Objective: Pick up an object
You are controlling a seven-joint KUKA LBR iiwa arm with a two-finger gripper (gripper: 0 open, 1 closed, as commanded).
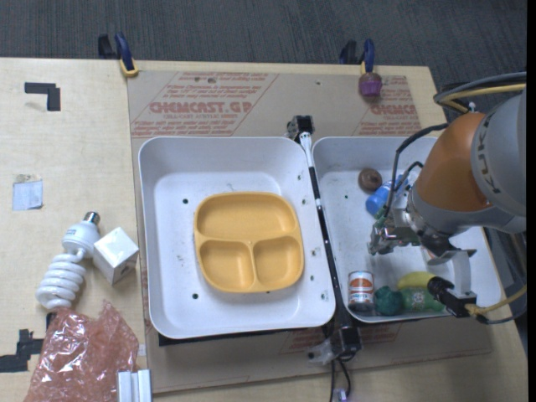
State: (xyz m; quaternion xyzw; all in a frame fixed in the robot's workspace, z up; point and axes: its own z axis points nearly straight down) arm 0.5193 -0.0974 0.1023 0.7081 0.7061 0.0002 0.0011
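Toys lie in the right bin (335, 153): a small can (361, 290), a green toy (388, 300), a blue one (378, 201). Our hand (383, 239) hangs over them. We cannot tell its grip, so we should drop straight onto one toy.

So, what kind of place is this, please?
Probably a robotics lab test bench: a robot arm reaches over two white bins, a protective sheet is clamped onto the bench, and mixed test items like a small can lie inside.

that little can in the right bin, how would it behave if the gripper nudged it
The small can stands upright near the bin's front wall, so a high nudge would probably tip it. Once down, its round body would likely roll. It looks rigid, probably not fragile.
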